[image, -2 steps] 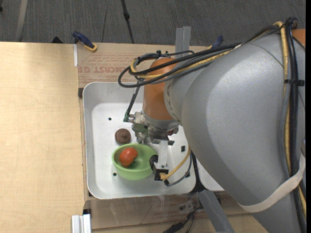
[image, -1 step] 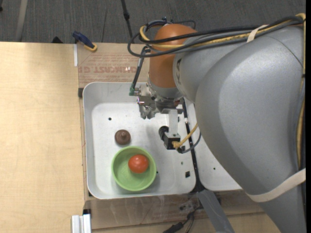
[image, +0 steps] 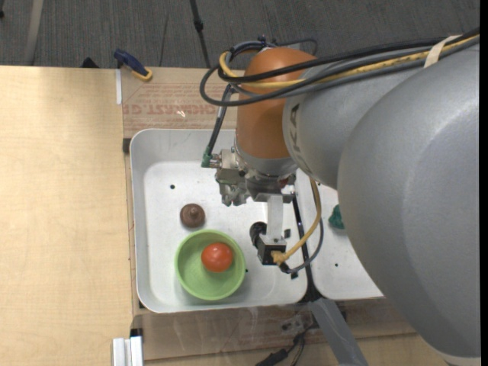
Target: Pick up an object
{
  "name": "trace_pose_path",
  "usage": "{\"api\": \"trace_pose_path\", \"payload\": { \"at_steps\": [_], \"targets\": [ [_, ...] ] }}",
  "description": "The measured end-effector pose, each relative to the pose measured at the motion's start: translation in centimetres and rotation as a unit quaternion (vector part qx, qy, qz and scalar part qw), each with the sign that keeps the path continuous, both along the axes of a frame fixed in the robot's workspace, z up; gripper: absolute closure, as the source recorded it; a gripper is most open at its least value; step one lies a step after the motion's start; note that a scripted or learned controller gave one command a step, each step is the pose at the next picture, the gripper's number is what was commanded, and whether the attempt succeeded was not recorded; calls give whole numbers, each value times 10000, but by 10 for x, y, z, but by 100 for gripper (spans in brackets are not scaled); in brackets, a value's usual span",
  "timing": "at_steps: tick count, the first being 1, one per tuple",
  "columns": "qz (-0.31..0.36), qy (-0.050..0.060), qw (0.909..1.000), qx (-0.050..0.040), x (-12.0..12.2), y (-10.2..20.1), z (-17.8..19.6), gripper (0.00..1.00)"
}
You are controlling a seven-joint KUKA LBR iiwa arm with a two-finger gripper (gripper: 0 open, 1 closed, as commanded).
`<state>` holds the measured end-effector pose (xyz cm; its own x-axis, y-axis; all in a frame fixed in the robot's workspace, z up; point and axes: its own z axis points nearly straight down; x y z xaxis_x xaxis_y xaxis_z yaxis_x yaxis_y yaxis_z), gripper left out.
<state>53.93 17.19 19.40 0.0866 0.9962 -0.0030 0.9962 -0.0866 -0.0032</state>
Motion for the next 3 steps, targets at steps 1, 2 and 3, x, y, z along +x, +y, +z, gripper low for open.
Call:
{"api": "trace_pose_path", "payload": {
  "at_steps": [1,2,3],
  "targets": [
    [-658,-14,9978,-3,-36,40,101,100],
    [278,0,9996,4,-45,56,-103,100],
    [2957,3,9553,11,-19,55,-103,100]
  ]
}}
